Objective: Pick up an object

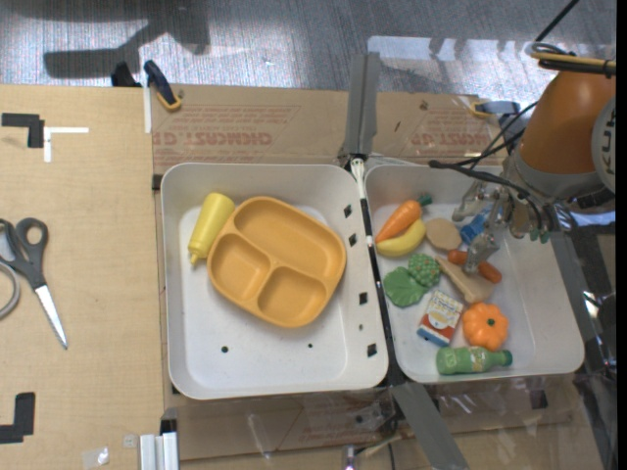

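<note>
Where cardboard [255,125] backs two bins [186,360], scissors [34,272] on bench [88,213]

A rounded orange band [578,116] was seen above a grey wrist [549,179]; black cables [509,135] were looped beside it, and metallic gripper hardware [490,218] was fitted below

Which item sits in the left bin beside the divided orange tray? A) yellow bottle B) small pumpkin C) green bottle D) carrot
A: the yellow bottle lies against the upper-left edge of the orange tray in the left bin, while the green bottle, pumpkin and carrot all lie in the right bin.
</note>
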Controlling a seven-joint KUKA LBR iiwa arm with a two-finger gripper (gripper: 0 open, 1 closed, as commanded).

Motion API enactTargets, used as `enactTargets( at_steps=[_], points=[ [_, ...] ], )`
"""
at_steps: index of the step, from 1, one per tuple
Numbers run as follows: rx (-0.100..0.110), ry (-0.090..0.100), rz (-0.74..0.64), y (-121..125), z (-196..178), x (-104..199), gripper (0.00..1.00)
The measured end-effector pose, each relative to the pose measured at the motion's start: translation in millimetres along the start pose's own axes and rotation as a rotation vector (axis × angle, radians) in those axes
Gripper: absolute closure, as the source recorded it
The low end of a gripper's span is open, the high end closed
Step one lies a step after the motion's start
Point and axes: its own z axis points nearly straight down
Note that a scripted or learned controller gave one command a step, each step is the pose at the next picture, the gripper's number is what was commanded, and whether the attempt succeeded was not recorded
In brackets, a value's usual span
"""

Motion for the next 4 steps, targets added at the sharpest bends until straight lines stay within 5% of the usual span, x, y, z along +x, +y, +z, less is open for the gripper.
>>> enactTargets(
  at_steps=[1, 2, 3, 4],
  points=[
    [0.001, -0.006, -0.003, 1, -11, -2, 1.0],
    [-0.001, 0.0, 0.015, 73, -142, 20, 1.0],
    [0.001, -0.006, 0.002, 56, -14, 63, 1.0],
    [-0.001, 0.0, -0.253, 89, -152, 28, 1.0]
  ],
)
